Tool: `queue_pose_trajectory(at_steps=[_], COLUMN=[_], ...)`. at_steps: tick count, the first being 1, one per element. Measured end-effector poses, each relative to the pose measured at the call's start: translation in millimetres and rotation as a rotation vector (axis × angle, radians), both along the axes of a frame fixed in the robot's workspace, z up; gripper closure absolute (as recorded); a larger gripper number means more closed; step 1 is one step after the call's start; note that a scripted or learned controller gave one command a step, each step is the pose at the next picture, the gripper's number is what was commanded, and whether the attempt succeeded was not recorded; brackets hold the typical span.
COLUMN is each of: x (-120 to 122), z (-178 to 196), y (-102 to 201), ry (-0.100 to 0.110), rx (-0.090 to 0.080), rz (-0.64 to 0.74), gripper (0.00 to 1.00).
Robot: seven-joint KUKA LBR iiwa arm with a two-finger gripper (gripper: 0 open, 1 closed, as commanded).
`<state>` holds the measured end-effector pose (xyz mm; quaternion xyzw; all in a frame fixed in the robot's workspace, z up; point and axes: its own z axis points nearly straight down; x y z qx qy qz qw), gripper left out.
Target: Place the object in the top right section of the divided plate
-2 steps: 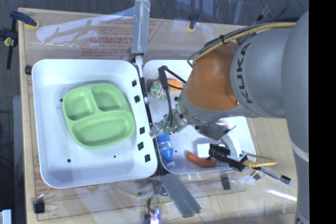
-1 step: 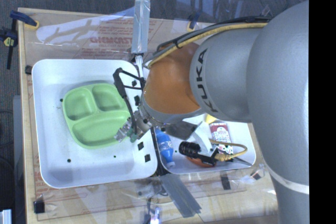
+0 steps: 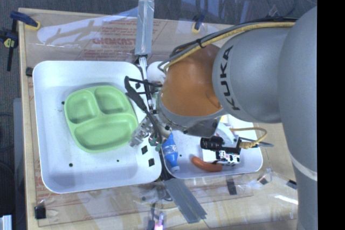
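The green divided plate (image 3: 71, 125) lies in the left bin (image 3: 46, 159); its top right section (image 3: 111, 99) is the small one nearest the arm. My gripper (image 3: 145, 137) hangs low over the wall between the two bins, just off the plate's right edge. A blue bottle-like object (image 3: 170, 153) lies in the right bin (image 3: 253, 161) just right of the gripper, apart from it. A red sausage-shaped object (image 3: 207, 165) lies further right near that bin's front wall. I see nothing between the gripper's tips.
The arm's orange band and grey body (image 3: 242, 78) cover most of the right bin. A small black-and-white item (image 3: 229, 157) sits by the red object. A grey bar (image 3: 144, 27) stands behind the bins. Bare white floor surrounds the plate.
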<state>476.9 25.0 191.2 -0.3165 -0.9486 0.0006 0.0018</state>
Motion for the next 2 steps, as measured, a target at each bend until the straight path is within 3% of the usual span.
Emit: queue_pose_trajectory(at_steps=[1, 2], x=[0, 2], z=[0, 10], y=[0, 0], ry=[0.000, -0.001], rx=[0.000, 0.000], rz=[0.000, 0.004], gripper=[0.00, 1.00])
